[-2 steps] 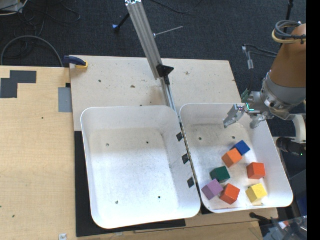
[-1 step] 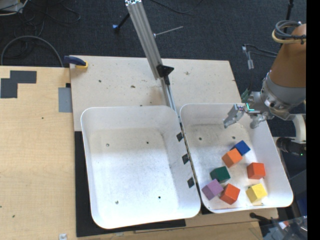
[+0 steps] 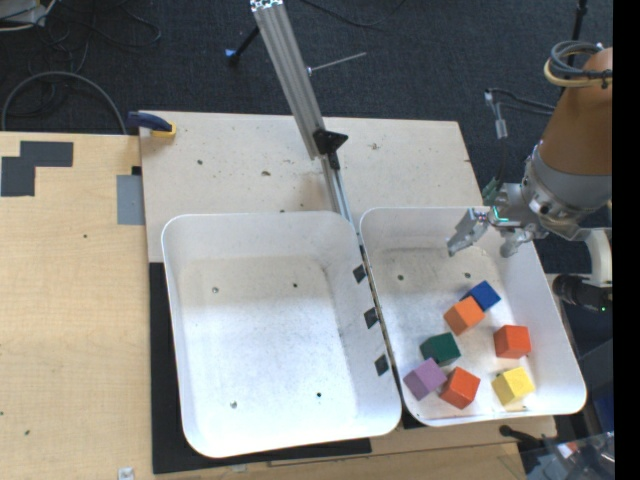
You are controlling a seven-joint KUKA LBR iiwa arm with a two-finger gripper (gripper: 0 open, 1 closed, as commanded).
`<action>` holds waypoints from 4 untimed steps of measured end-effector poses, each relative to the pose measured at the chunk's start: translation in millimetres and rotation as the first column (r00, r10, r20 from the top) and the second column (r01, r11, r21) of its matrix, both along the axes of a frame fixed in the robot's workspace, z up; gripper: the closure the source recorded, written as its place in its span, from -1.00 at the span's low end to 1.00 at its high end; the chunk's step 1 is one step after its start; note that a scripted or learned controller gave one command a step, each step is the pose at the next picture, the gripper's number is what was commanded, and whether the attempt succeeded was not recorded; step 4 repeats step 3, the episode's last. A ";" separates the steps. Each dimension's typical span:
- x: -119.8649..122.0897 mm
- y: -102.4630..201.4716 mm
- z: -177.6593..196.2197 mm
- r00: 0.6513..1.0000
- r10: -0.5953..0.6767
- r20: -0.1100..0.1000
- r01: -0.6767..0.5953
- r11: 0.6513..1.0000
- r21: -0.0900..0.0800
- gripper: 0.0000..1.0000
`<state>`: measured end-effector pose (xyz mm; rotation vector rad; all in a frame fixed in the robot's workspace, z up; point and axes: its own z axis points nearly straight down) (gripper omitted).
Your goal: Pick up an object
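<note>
Several small cubes lie in the near half of the right bin (image 3: 400, 230): a blue cube (image 3: 485, 294), an orange cube (image 3: 464, 315), a red-orange cube (image 3: 512, 341), a green cube (image 3: 440, 348), a purple cube (image 3: 426, 378), a red cube (image 3: 461, 387) and a yellow cube (image 3: 513, 384). My gripper (image 3: 488, 240) hangs over the far right part of that bin, beyond the blue cube and apart from it. Its fingers are spread open with nothing between them.
The left bin (image 3: 190, 236) sits beside the right one, with a divider carrying black clips (image 3: 368, 316) between them. A slanted aluminium bar (image 3: 295, 83) rises behind the bins. A blue clamp (image 3: 150, 123) lies at the bench's far left corner.
</note>
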<state>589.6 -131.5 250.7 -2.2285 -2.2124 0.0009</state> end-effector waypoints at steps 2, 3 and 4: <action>0.0 0.0 0.0 1.000 0.000 0.000 0.000 1.000 0.000 -1.00; -6.9 45.0 47.3 1.000 0.011 0.004 -0.012 1.000 0.001 -1.00; -6.9 45.0 47.3 1.000 0.011 0.004 -0.012 1.000 0.001 -1.00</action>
